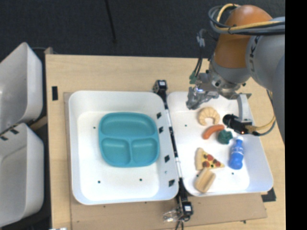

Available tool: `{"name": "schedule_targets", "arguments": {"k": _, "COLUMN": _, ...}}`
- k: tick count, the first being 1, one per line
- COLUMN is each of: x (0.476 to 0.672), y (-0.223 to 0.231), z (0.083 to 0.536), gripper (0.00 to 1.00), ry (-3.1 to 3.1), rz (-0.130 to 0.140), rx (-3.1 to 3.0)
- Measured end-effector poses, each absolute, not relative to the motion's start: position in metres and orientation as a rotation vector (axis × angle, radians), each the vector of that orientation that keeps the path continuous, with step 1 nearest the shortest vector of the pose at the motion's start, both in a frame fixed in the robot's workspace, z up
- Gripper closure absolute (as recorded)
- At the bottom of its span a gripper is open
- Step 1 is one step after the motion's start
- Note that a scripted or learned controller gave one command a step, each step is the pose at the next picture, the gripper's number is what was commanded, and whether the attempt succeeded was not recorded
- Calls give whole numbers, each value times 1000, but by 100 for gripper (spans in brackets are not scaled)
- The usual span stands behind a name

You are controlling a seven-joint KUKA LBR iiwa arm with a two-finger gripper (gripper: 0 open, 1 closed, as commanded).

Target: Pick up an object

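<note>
My gripper (195,101) hangs over the far left part of the right bin (184,123), just left of and above a tan croissant (209,115). Nothing shows in it. Further right and nearer lie an orange sausage (213,131), a dark green piece (224,137) and a blue bottle (236,153). A pizza slice (207,159) and a bread roll (205,180) rest toward the bin's front.
The left bin (84,186) holds a teal divided plate (128,139). A ridge with black clips (169,133) separates the two bins. The arm's orange band (240,32) and a black attachment with cables (236,122) hang over the right bin's far side.
</note>
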State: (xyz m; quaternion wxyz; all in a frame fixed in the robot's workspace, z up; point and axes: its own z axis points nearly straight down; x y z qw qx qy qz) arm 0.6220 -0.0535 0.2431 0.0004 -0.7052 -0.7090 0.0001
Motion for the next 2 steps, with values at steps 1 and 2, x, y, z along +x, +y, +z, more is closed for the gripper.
{"name": "schedule_targets", "arguments": {"k": 1, "x": 644, "y": -1, "z": 239, "gripper": 100, "ry": -2229, "rz": -2, "rx": -2217}}
{"name": "schedule_targets", "arguments": {"k": 2, "x": 655, "y": 49, "z": 230, "gripper": 100, "ry": -2228, "rz": -1, "rx": -2219}}
